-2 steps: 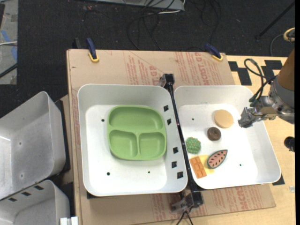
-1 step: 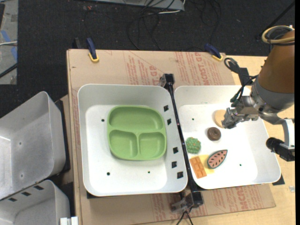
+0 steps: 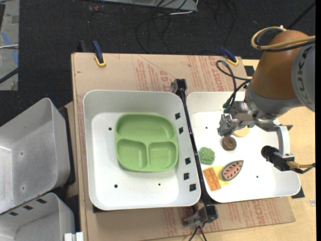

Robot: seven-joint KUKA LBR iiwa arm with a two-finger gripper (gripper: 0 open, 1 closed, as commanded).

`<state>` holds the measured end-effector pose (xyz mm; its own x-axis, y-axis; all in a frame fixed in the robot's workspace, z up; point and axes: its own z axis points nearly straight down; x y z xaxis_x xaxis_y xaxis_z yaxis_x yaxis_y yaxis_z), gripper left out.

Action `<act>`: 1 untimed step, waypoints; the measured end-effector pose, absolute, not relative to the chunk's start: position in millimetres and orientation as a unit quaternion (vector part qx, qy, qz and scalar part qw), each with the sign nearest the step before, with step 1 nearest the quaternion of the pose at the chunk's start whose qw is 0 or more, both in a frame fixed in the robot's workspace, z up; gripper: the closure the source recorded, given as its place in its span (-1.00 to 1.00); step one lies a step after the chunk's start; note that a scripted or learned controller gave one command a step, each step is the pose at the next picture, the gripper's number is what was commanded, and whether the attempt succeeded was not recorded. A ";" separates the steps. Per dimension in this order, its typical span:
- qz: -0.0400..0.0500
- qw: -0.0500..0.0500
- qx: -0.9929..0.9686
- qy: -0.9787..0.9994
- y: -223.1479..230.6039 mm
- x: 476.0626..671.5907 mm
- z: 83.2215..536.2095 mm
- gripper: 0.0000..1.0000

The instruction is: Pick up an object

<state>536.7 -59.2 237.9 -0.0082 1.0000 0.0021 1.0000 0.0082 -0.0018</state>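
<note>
The right bin [image 3: 281,185] holds several small objects. A brown round piece [image 3: 229,143] lies near its middle, with a green broccoli-like lump [image 3: 206,154] to its left. A watermelon slice [image 3: 232,169] and an orange cracker [image 3: 211,178] lie closer to the front. My gripper [image 3: 229,126] hangs just behind and above the brown piece, and I see nothing held in it. A pale yellow object [image 3: 243,131] peeks out beside the gripper, mostly hidden by the wrist.
The left bin [image 3: 95,134] holds a green divided plate [image 3: 146,142]. A black divider [image 3: 189,144] runs between the bins. The arm's orange band [image 3: 281,64] looms over the right bin's back right. Grey tubs [image 3: 30,149] stand off the bench's left.
</note>
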 end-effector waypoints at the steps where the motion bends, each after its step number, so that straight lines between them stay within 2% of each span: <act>1: -0.001 0.001 -0.704 -0.710 4.1 534.6 239.6 1.00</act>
<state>534.6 4.1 239.6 -0.0093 1.0000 0.0027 1.0000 0.0093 -0.0009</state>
